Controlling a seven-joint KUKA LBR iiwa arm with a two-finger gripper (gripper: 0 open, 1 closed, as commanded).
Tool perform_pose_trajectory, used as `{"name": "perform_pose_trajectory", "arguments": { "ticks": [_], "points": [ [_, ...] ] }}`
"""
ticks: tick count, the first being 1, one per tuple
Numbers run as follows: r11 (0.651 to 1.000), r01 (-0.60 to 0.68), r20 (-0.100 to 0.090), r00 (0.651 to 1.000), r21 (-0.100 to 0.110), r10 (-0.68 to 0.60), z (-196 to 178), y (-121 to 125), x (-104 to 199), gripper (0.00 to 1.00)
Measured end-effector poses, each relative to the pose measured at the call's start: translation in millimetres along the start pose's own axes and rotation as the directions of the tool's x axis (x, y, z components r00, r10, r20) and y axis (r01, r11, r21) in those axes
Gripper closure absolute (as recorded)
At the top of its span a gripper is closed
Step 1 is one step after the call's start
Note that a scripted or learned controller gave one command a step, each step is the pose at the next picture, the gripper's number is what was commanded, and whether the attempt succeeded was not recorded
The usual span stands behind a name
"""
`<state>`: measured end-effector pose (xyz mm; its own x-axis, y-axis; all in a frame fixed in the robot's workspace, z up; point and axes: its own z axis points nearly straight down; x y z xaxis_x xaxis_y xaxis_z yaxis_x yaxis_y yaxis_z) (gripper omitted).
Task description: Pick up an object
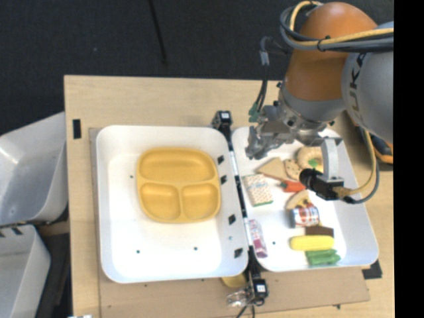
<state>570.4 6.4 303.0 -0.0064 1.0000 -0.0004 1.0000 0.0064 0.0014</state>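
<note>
Glossy white plastic bins, matt yellow plastic tray, wooden bench

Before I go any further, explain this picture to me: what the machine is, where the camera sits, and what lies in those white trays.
One camera looks down at a slant on a wooden bench. The grey and orange shape at the right is a robot arm; its gripper hangs over the far end of the right bin. I cannot tell whether it grips anything. The left bin holds a yellow divided plate. The right bin holds small toy foods: a yellow corn cob, something green, a small can, a wedge of bread and a small printed packet.
</note>
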Motion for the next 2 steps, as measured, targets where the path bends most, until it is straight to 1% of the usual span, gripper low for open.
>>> {"name": "perform_pose_trajectory", "arguments": {
  "ticks": [1, 2],
  "points": [
    [1.000, 0.003, -0.002, 1.000, 0.001, -0.003, -16, 9, 75, 1.00],
    [1.000, 0.003, -0.004, 1.000, -0.006, -0.003, -92, -18, 126, 1.00]
  ]
}}
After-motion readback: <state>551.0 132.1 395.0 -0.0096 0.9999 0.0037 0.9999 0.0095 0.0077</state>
